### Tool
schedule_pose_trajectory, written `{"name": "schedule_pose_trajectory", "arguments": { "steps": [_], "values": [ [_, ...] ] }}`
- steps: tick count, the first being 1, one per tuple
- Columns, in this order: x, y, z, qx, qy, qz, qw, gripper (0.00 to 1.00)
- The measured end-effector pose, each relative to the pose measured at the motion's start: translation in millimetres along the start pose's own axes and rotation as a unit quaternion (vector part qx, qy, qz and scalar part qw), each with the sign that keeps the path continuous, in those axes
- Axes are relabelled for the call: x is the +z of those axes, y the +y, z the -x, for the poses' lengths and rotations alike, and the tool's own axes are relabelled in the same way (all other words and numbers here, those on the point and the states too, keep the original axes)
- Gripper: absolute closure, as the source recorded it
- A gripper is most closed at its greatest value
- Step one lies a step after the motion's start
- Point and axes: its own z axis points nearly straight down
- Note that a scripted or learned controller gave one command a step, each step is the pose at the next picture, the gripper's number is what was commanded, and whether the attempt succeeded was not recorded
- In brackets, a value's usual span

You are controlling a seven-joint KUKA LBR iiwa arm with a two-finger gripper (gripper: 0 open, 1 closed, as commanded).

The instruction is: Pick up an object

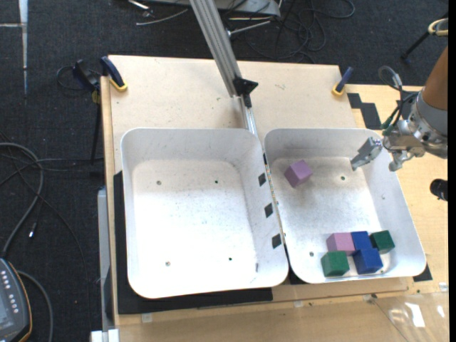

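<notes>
Pale wooden bench [178, 98], two shallow white bins [192, 141] side by side on it, clamps [114, 73] at back corners

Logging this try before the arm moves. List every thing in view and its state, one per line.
Gripper: fingers open, nothing between them, over the right bin's far right edge.
Purple block: alone, tilted, in the right bin.
Pink, blue and two green blocks: clustered in near corner.
</notes>
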Motion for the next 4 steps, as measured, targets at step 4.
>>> {"name": "schedule_pose_trajectory", "arguments": {
  "steps": [4],
  "values": [
    [33.9, -12.1, -113.4, -0.001, 0.000, 0.004, 1.0000, 0.00]
  ]
}}
